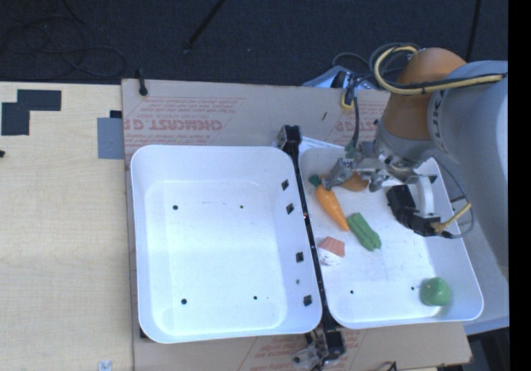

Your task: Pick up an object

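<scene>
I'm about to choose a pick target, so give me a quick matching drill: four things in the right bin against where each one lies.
Things:
1. carrot
2. green pod
3. green ball
4. red-and-white piece

Places:
A. near right corner of the right bin
B. by the divider, nearer the camera than the carrot
C. just left of the gripper, slanting away from it
D. mid-bin, right of the carrot's tip

Pairs: 1-C, 2-D, 3-A, 4-B
</scene>
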### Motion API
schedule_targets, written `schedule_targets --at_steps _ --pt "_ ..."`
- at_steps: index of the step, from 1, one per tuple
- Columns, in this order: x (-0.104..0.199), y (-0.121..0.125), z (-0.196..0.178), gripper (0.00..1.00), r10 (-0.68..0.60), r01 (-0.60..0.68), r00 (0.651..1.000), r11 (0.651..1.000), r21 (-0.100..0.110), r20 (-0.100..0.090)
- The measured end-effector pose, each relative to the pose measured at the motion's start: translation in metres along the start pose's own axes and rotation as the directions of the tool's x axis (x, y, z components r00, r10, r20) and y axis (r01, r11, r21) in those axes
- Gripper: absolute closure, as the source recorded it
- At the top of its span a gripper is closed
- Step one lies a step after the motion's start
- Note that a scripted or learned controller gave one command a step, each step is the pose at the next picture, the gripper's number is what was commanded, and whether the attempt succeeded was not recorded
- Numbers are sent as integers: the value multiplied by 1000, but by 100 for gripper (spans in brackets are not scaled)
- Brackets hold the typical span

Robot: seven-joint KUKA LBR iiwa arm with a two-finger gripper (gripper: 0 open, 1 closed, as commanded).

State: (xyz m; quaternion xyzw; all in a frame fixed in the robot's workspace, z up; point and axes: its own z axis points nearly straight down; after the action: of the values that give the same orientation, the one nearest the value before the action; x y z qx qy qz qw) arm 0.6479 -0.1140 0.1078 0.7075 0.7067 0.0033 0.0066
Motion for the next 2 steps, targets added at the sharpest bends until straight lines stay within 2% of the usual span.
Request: schedule_targets --at_steps 1,2 --pt "-11 -11 14 0 -1 1 1000 1000 3 -1" --pt "-9 -26 -128 0 -2 2 1000 1000 5 -3"
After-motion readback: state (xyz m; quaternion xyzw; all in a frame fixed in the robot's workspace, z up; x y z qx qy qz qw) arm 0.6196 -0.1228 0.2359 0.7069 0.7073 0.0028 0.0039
